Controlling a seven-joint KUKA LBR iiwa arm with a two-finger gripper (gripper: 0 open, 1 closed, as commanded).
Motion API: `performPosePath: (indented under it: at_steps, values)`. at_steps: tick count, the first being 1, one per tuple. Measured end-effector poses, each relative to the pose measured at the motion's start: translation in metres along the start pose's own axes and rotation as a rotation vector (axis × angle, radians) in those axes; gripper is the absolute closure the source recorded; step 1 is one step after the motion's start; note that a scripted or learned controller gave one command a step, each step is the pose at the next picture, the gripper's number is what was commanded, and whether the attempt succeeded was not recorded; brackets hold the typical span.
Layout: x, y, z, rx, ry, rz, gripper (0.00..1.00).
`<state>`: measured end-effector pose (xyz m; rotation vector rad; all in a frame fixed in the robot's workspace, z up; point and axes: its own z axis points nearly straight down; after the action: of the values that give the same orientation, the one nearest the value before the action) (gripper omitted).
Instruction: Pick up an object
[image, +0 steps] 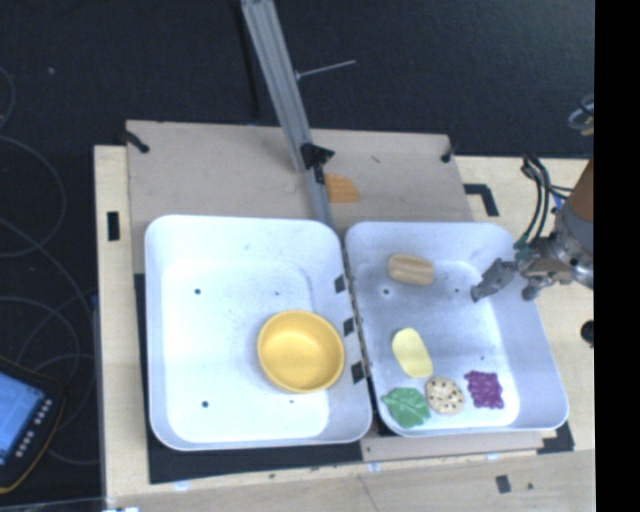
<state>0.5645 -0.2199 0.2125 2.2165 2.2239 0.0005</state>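
Observation:
The right bin (520, 330) holds a tan roll-shaped piece (411, 269) near its back. A pale yellow oval (411, 352) lies at its middle. Along its front edge sit a green leafy piece (404, 405), a speckled cookie (443, 395) and a purple grape cluster (484, 389). In the left bin (200, 300) a yellow bowl (300, 350) stands upright near the divider. My gripper (508, 287) hovers over the right bin's back right part, to the right of the tan roll. It is open, with nothing between its fingers.
A grey metal pole (285, 95) slants down from the top to the seam between the bins. An orange tag (341, 189) lies on the bench behind them. Cables hang at the far right by the arm. A handheld screen (20, 415) sits at the lower left.

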Motion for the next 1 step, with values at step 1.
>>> performPosePath:
  at_steps: [1]
  values:
    - [0.0,0.0,0.0,0.0,0.0,0.0,0.0]
